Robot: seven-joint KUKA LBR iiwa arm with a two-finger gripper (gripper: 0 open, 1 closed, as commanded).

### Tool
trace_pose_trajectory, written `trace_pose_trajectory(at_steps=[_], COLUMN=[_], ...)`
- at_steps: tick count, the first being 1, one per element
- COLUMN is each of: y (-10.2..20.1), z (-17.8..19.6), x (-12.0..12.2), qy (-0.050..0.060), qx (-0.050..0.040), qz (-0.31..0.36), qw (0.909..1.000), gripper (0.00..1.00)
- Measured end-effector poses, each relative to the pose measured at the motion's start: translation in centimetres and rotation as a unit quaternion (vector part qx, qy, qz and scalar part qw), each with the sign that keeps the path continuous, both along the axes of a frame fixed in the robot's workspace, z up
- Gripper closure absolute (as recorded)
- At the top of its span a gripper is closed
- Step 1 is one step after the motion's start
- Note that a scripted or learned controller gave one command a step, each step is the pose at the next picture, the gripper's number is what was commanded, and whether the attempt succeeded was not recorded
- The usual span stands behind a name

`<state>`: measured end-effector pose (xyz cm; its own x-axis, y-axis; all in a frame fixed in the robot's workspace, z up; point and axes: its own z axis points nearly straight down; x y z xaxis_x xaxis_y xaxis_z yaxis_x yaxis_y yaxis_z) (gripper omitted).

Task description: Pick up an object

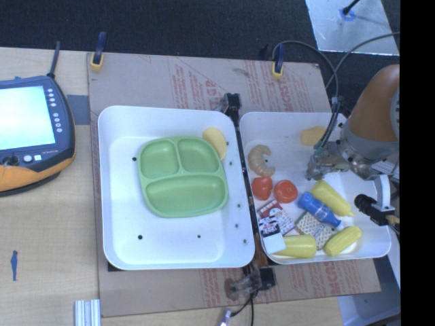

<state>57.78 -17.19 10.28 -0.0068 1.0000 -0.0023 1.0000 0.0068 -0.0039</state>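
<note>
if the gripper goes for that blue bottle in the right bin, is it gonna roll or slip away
The blue bottle looks rounded and lies on its side, so a push could well roll it. Its smooth surface may slip. The yellow piece and checkered packet crowd it, probably limiting travel.

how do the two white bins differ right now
The left bin holds a green divided plate and one yellow piece near its upper right corner; the right bin holds a crowd of small toy foods, among them a shrimp and a blue bottle. The gripper hangs over the right bin, not the left. Both are shallow, white and side by side.
</note>
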Motion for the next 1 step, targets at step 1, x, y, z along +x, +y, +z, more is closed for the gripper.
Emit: trace_pose_trajectory(at_steps=[1], y=[0.00], z=[-0.02], x=[-0.01], qy=[0.000], qx=[-0.0001], qz=[0.000], qw=[1.0000], gripper=[0.00])
